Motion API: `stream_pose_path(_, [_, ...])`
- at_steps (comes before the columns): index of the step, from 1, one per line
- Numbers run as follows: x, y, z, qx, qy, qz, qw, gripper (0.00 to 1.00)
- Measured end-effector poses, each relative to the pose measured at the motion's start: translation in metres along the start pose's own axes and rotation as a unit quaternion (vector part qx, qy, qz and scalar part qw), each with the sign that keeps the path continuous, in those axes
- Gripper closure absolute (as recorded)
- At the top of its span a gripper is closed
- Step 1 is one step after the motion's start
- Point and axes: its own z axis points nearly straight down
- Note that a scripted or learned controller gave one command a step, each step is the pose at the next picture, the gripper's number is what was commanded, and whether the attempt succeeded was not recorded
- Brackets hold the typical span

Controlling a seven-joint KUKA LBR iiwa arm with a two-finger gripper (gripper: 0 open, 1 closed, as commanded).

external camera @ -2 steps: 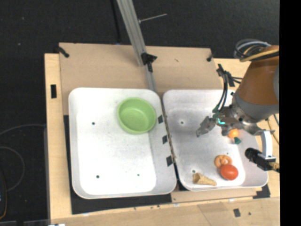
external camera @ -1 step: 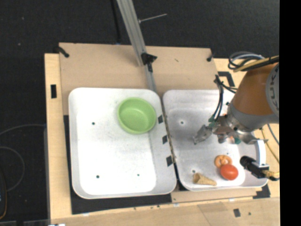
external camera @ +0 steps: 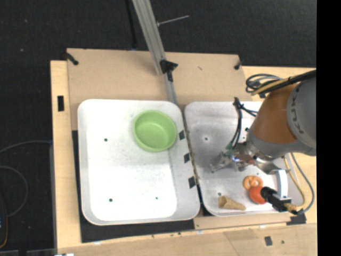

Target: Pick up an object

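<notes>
A green bowl (external camera: pixel 155 130) sits in the left bin (external camera: pixel 106 196), near its back right corner. In the right bin (external camera: pixel 205 121) lie a tan cone-shaped piece (external camera: pixel 231 202) near the front edge and an orange and red toy (external camera: pixel 253 189) to its right. My gripper (external camera: pixel 218 165) hangs low over the middle of the right bin, reaching in from the right. It is above and left of the two small objects and nothing shows between its fingers.
A slanted metal pole (external camera: pixel 152 33) rises from behind the bins at the back. The arm's orange band (external camera: pixel 274 116) and grey body cover the right bin's right side. Brown board surrounds both bins.
</notes>
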Motion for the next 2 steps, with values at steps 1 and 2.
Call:
stream_pose_path(1, [-0.002, 0.000, 0.017, -0.002, -0.001, 0.000, 1.0000, 0.00])
stream_pose_path(2, [-0.002, 0.002, 0.006, -0.004, 0.000, 0.003, 1.0000, 1.00])
